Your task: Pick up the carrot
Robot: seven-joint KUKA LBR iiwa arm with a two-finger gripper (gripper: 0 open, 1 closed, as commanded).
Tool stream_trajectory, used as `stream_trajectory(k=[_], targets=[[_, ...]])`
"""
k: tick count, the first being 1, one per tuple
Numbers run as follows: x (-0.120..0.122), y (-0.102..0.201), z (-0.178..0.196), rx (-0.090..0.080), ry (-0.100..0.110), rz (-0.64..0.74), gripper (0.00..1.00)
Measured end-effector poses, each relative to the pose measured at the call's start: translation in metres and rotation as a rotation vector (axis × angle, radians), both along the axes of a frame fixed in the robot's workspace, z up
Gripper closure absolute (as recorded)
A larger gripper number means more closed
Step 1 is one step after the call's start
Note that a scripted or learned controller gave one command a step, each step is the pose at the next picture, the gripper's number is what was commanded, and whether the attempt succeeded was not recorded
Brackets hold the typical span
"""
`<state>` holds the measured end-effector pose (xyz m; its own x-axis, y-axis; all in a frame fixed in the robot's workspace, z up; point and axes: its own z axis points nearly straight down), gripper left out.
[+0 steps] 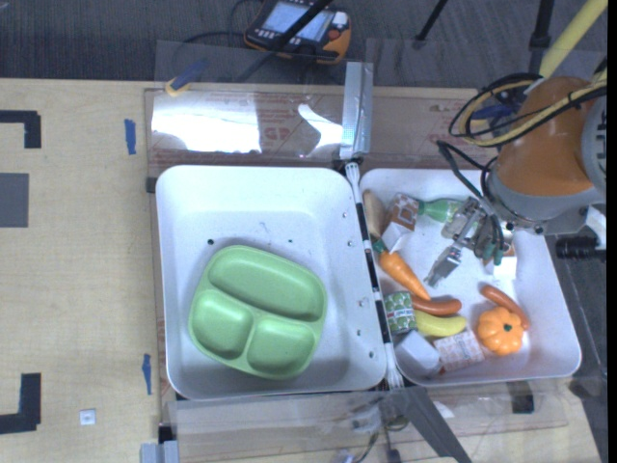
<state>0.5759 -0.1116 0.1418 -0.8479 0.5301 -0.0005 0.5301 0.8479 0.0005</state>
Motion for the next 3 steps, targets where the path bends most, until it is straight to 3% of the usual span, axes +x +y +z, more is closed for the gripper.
stream_trajectory(k=[1,2,3], targets=[[-0.010,0.018,-0.054,-0.001,-0.006,0.276,0.00],[-0.008,0.018,-0.042,0.000,-0.014,0.274,1.00],[0.038,0.000,0.010,0.000,-0.006,0.265,1.00]])
